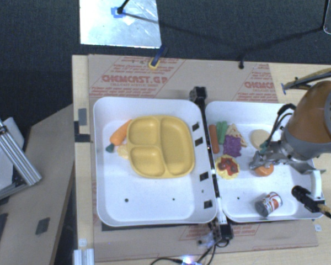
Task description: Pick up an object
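Apparently mid-attempt: gripper (pixel 261 162) sits low in the right bin (pixel 303 207), right over an orange piece (pixel 263 170); fingers' state I cannot tell, and nothing looks lifted, so the pick itself is judged not yet done. Count, right bin: one can (pixel 268 203), one purple cluster (pixel 233 146), one sausage (pixel 214 138), one green item (pixel 222 130), one pizza slice (pixel 228 167), one pale round (pixel 259 138). Left bin (pixel 149 208): one yellow tray (pixel 156 146), one carrot (pixel 119 133).
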Robot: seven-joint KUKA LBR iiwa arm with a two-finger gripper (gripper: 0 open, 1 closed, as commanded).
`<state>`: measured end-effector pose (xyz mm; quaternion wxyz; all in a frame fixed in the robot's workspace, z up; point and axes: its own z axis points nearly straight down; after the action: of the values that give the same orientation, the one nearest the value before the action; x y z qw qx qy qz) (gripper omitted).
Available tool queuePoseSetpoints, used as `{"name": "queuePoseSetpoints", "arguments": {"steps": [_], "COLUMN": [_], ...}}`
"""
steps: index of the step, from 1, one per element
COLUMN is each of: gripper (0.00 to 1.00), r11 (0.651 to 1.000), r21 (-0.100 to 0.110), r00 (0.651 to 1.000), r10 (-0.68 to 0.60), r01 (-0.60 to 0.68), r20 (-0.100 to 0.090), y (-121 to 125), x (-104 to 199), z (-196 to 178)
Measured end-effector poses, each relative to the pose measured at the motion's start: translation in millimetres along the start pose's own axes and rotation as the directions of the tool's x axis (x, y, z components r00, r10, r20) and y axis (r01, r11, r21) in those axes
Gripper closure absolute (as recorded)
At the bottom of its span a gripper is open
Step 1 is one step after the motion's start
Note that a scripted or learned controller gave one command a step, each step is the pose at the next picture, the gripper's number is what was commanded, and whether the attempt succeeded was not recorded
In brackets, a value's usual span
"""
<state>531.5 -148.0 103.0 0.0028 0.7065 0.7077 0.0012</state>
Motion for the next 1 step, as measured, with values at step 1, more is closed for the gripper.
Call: {"name": "queuePoseSetpoints", "arguments": {"steps": [1], "gripper": [1.00], "r11": [1.000], "r21": [0.000], "r00": [1.000], "r10": [-0.002], "r01": [0.002], "r20": [-0.001], "y": [1.1], "x": [1.9], "z": [-43.3]}}
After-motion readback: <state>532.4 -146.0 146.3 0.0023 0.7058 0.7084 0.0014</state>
